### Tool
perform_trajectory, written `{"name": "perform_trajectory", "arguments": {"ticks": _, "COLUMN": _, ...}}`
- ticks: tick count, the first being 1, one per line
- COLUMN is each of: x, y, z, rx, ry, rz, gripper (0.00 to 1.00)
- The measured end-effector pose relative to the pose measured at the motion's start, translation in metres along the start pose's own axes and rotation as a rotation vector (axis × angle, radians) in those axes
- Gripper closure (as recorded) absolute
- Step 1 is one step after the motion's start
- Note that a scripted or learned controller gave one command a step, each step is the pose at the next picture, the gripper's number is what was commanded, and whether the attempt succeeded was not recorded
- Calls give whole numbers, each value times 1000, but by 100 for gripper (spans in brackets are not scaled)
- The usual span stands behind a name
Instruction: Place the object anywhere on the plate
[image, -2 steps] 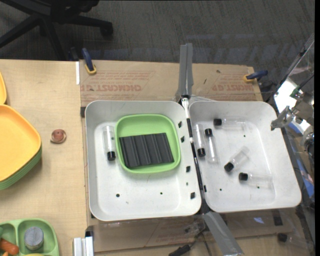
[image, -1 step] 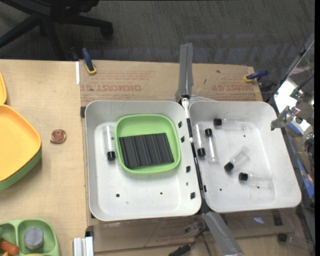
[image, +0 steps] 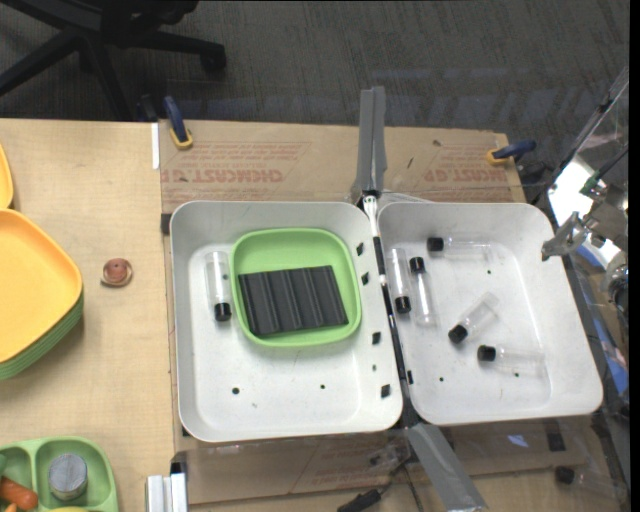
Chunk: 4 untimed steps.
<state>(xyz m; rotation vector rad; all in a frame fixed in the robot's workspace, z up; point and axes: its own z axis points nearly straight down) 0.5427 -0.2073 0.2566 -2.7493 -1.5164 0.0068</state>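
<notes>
One vial (image: 217, 285) lies in the left bin (image: 290, 400), just beside the left edge of the green plate (image: 295, 250), black cap toward the viewer. The plate carries a dark ribbed block (image: 292, 300). Five more vials (image: 472, 320) lie scattered in the right bin (image: 500, 400). The gripper (image: 572, 232) sits at the right bin's far right rim, well apart from the plate and the lone vial. Finger state: cannot tell. Nothing visible is held.
</notes>
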Motion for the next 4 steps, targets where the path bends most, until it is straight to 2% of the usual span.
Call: {"name": "perform_trajectory", "arguments": {"ticks": 4, "x": 0, "y": 0, "z": 0, "rx": 0, "ry": 0, "rz": 0, "gripper": 0}}
